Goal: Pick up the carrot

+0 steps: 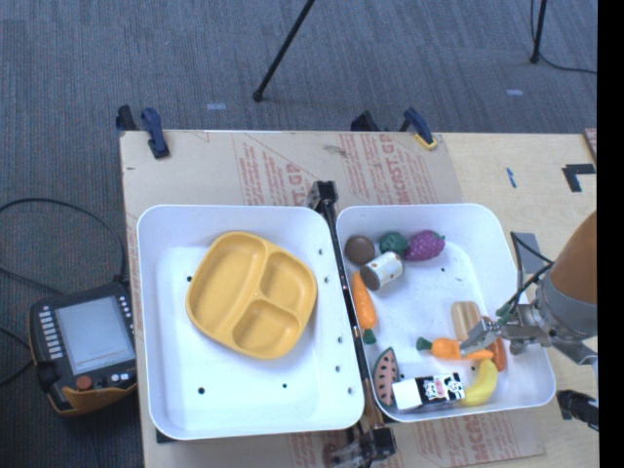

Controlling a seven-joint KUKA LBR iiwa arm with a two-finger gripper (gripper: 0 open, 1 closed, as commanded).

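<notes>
At the right side of the right bin (487, 224), the pincer (485, 339) sits low over the bin floor, its fingers spread, with nothing visibly clamped between them. Just beside its tips, toward the bin centre, lies a small carrot (444, 348), orange with a green top. A second, longer carrot (364, 306) lies along the left wall of the same bin. Neither carrot is lifted; judged from this position, the approach is largely complete, while closing and lifting remain.

Near the pincer are a banana (482, 382), a wooden block (466, 317), a milk carton (436, 390) and a watermelon slice (385, 376). Grapes (425, 246) sit along the far wall.

The left bin (161, 359) holds a yellow divided plate (252, 293). Both bins rest on a table (244, 169) covered in printed cardboard, fixed with clamps (154, 132) at the far edge. Grey carpet (146, 47) surrounds it, with a teach pendant (86, 342) lying at left.
</notes>
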